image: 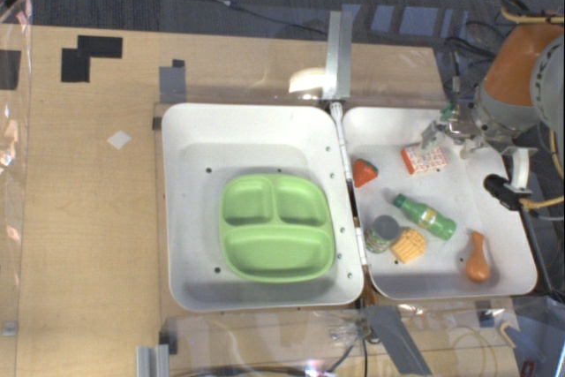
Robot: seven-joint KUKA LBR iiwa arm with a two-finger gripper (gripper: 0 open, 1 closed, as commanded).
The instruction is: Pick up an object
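Note:
My gripper (453, 135) hangs over the far right part of the right bin (503, 278), open, with nothing between its fingers. A small red-and-white box (425, 159) lies just in front of it and slightly to the left. Further left sits a red strawberry-like piece (364, 171). A green bottle (425, 217) lies on its side mid-bin. Near the front are a grey can (383, 231), a yellow waffle-textured piece (408, 246) and an orange gourd-shaped toy (477, 259).
The left bin (190, 154) holds a green divided plate (276, 227). A metal divider (346, 181) runs between the bins. The grey and orange arm (525, 75) sits at the right edge, with black cabling (503, 190) over the right bin's rim.

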